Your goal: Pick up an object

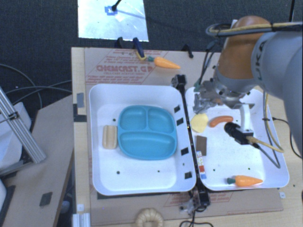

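Nothing looks lifted yet. The claw (202,103) hangs low over the upper left corner of the right bin (236,161), at the end of the grey arm that comes in from the right of the frame. Its tip is a tangle of metal from where I stand, so I cannot tell whether it is wide or narrow, and I see nothing caught in it.

Everything in that bin appears to be lying on the floor of it. By my reckoning the picking-up itself is all left to do: get down onto a piece, close on it and raise it.

The likeliest piece is the yellow lump (199,123), which lies just below the claw in the picture and close to the wall between the two bins. It is pale, rounded and smooth, rather like a toy potato or lemon, and looks awkward to pinch. Just to its right is an orange sausage (220,121), and just below it a small brown block (201,144). A carrot (246,180) lies well apart from them in the lower right corner.

The left bin (142,176) holds a blue plate (147,132) with a tan block (110,137) beside it. A second carrot (163,63) sits on the worktop (94,86) above the bins.
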`<state>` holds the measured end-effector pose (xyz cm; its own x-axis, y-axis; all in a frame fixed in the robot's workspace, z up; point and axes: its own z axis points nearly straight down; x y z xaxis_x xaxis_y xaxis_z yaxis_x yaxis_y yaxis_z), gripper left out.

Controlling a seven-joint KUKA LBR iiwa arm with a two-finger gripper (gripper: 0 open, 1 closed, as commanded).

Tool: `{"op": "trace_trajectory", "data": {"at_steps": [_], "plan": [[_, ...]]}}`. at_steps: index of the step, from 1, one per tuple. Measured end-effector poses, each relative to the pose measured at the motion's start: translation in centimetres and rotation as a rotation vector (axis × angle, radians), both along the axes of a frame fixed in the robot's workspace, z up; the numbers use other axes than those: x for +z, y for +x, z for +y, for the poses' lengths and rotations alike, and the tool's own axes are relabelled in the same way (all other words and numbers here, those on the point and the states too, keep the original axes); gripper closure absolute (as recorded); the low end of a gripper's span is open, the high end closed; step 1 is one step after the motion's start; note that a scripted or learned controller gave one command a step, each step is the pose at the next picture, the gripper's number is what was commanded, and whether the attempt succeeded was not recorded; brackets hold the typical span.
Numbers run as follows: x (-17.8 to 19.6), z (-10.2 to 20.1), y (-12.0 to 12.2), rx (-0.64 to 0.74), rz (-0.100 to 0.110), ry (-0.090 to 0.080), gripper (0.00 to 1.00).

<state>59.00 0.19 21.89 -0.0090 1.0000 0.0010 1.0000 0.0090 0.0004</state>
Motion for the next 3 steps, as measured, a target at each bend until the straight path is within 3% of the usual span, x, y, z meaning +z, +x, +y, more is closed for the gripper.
{"op": "trace_trajectory", "data": {"at_steps": [1,3], "plan": [[1.6,3.7,-0.2,-0.001,-0.002,0.001,1.0],[-0.5,3.8,0.3,-0.006,0.0,-0.002,1.0]]}}
